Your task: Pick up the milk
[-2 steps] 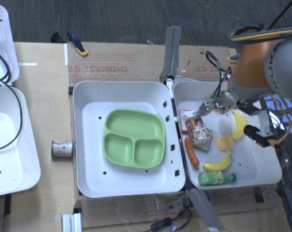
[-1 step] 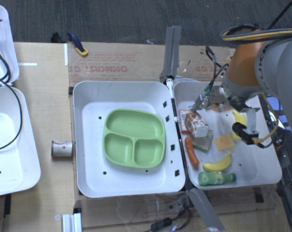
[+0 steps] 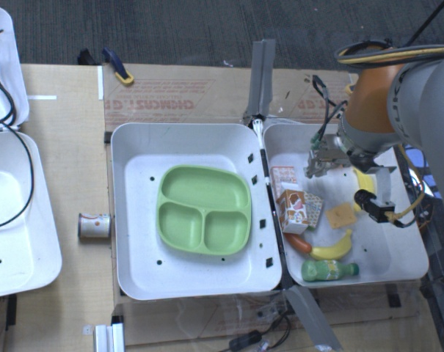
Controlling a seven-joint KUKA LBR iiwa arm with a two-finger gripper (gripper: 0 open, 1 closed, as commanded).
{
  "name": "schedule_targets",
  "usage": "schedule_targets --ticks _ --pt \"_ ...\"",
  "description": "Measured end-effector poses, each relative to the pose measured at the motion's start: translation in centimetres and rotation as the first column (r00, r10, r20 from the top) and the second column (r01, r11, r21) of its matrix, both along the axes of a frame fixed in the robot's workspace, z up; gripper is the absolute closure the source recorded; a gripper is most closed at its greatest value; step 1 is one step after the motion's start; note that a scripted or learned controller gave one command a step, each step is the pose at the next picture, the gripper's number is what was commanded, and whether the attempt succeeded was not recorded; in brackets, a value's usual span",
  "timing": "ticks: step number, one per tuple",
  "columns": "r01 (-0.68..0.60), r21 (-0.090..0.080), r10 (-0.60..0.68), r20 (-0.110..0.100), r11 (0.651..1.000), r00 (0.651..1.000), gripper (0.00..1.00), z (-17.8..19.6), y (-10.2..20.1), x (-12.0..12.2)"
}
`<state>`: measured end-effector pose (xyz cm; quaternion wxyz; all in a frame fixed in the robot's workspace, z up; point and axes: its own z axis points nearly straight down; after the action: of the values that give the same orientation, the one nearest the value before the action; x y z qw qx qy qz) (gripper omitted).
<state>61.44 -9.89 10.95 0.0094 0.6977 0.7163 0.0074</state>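
Where bananas curve, boxy milk [image 3: 290, 210] sits.

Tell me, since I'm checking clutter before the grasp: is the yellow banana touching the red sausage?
Touching. The camera view shows the left end of the yellow banana lying against the right end of the red sausage, with no white bin floor visible between them.

The arm [image 3: 420, 101] is cut off by the right edge. Its wrist covers the right bin's [image 3: 398, 270] far right corner. The gripper [image 3: 318, 166] fingertips are too small to resolve. The milk [image 3: 291, 210] overlaps the red item [image 3: 298, 243] near the bin's front edge.
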Motion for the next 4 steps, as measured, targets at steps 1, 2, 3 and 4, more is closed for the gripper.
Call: schedule_targets --ticks 1,2,3,4 --pt "0.017 0.000 -0.017 -0.029 1.000 0.999 1.00 7.8 4.7 4.5" --pt "0.018 0.000 -0.018 -0.030 1.000 0.999 0.00 7.8 4.7 4.5" --pt "0.088 -0.001 -0.088 -0.030 0.996 0.996 0.00 17.7 3.4 4.6" --pt "0.132 0.001 -0.132 -0.032 0.991 0.991 0.00 2.4 -3.9 -0.7"
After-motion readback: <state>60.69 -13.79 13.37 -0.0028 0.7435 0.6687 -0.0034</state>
